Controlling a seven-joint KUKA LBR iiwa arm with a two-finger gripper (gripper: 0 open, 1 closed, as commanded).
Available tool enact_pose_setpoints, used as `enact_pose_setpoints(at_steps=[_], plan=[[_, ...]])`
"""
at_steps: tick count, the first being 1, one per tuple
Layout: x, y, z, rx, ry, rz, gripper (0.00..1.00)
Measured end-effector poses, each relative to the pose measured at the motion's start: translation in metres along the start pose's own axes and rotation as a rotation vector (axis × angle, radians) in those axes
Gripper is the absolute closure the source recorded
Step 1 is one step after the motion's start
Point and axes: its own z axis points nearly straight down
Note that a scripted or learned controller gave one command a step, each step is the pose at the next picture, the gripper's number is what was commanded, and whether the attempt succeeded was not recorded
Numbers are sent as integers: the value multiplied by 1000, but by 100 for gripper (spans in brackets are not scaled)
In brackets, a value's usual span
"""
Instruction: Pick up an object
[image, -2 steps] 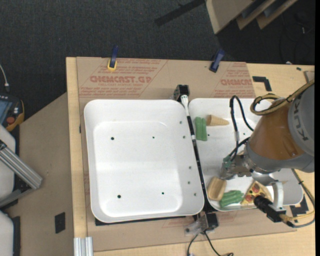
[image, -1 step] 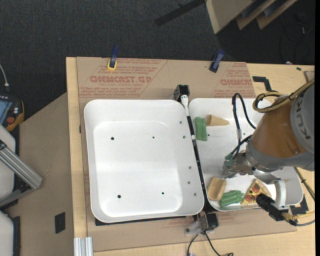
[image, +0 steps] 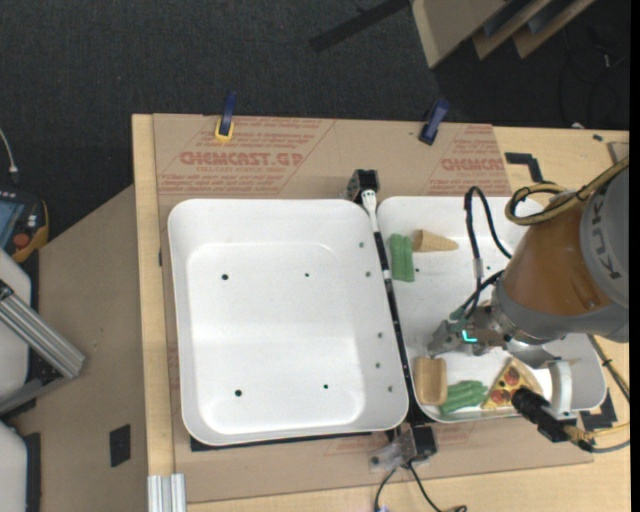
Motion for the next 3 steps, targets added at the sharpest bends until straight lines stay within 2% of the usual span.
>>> enact_pose_setpoints(at_steps=[1,3], plan=[[-62,-1,-94,-4,-4,2,0],[-59,-1,-90,1,0,-1,0]])
